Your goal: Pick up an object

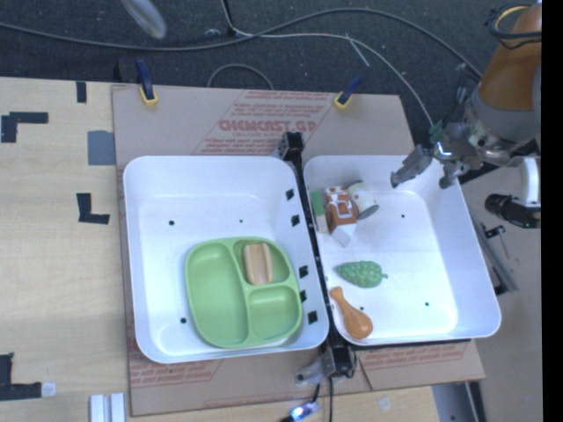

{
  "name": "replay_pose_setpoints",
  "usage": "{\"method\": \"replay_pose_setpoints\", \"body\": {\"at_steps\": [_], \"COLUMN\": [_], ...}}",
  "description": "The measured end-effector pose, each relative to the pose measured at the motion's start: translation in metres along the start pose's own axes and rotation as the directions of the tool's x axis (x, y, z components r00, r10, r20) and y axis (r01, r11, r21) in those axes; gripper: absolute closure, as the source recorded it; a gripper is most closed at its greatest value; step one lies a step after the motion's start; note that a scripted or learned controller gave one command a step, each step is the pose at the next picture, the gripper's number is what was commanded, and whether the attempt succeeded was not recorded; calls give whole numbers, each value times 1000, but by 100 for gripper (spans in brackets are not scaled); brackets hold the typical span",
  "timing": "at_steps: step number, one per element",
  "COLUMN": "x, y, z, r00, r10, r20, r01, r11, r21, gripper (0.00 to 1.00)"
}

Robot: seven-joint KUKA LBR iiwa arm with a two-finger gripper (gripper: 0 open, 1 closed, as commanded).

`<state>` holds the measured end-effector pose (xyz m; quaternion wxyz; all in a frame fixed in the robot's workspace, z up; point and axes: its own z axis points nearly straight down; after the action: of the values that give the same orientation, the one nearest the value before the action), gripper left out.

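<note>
My gripper (428,167) hovers over the far right corner of the right bin (457,262), its two fingers spread open with nothing between them. Left of it, near the divider, lies a brown and white toy piece (339,209) with a grey part beside it. A green bumpy toy (361,273) rests in the middle of the right bin. An orange drumstick-shaped toy (351,315) lies at the near left corner.
In the left bin (158,227) sits a green divided plate (242,293) with a tan bread-like piece (257,263) in its upper compartment. Black clips (291,144) join the bins along the divider. Cables run across the dark floor behind.
</note>
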<state>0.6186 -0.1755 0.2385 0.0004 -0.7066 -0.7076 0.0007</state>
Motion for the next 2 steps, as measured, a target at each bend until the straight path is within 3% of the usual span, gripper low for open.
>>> {"method": "replay_pose_setpoints", "body": {"at_steps": [1, 2], "x": [-3, -3], "y": [8, -2], "z": [55, 115], "r00": [1000, 1000], "r10": [0, 1], "r20": [0, -1], "r01": [0, -1], "r11": [1000, 1000], "r21": [5, 6], "gripper": [0, 0]}}
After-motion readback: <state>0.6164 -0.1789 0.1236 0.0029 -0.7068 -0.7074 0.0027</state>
